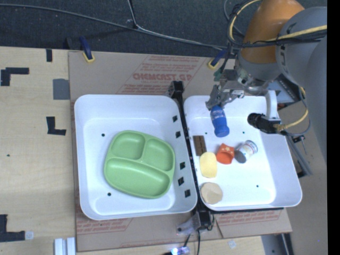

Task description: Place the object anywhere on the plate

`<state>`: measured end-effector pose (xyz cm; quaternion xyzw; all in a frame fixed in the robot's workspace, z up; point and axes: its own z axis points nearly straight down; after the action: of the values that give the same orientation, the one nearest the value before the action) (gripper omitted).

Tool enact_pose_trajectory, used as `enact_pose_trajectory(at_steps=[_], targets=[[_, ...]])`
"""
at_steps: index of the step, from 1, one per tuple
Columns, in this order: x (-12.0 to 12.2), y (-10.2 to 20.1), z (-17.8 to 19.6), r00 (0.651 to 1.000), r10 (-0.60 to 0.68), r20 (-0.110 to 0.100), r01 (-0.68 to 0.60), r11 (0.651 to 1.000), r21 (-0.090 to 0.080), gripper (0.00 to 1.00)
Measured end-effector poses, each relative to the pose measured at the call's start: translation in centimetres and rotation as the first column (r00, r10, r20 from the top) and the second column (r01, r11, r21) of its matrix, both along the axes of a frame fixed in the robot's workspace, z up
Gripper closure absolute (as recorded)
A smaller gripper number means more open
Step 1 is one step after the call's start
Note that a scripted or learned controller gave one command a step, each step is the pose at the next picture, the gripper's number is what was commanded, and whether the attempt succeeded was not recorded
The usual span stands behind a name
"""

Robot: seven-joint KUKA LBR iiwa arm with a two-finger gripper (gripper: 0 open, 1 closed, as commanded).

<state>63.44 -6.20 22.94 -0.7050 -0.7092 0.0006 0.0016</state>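
Right bin [276, 193], nearest edge: a tan puck [211, 192], then a yellow piece [208, 164], an orange piece [225, 154], a small can [246, 150] and a brown bar [199, 144], all lying loose and close together. Left bin [85, 142]: the green plate [140, 163], three compartments, nothing on it. Farther back, the gripper [219, 106] hangs over the right bin's rear. A blue bottle [219, 122] sits directly beneath the fingers, its top seemingly pinched between them. Judgement: the bottle appears light, rigid and smooth, so liable to slip or swing; a hold across its body near the middle would be steadier than one at the cap.
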Motion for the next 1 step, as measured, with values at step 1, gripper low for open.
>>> enact_pose_trajectory(at_steps=[1], targets=[[-1.53,6.13,0.18,1.000,0.001,0.001,-0.001,1.000,0.001,1.00]])
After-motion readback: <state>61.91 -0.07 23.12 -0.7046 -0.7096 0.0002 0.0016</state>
